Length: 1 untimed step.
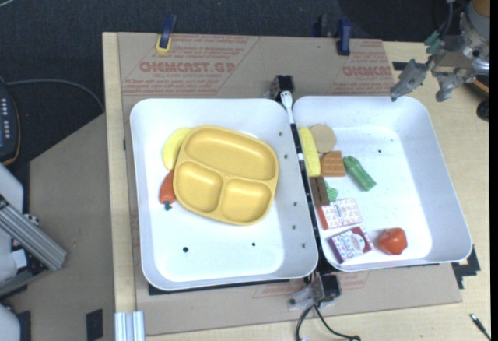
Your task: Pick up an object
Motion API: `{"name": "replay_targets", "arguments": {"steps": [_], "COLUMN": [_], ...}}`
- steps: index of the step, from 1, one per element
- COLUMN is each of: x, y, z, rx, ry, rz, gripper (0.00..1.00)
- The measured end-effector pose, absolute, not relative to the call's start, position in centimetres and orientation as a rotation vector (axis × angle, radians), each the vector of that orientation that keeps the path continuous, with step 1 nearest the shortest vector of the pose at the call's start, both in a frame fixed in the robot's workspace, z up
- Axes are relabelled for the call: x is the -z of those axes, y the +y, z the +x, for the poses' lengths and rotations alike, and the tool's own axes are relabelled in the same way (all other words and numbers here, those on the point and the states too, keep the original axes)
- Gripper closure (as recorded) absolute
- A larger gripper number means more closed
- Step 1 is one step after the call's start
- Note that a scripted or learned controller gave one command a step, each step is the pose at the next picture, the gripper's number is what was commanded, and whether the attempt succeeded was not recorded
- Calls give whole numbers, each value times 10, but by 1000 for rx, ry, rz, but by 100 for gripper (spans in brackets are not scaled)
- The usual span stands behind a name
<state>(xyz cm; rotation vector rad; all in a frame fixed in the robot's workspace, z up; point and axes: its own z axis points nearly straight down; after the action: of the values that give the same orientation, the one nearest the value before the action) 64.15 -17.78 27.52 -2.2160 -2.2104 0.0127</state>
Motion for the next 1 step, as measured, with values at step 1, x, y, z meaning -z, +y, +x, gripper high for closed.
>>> {"name": "replay_targets", "arguments": {"steps": [1], "x": [-284], "y": [-177], "z": [643], "rx": [0], "ry": [-2222], "rz": [-2221], "gripper": [0]}}
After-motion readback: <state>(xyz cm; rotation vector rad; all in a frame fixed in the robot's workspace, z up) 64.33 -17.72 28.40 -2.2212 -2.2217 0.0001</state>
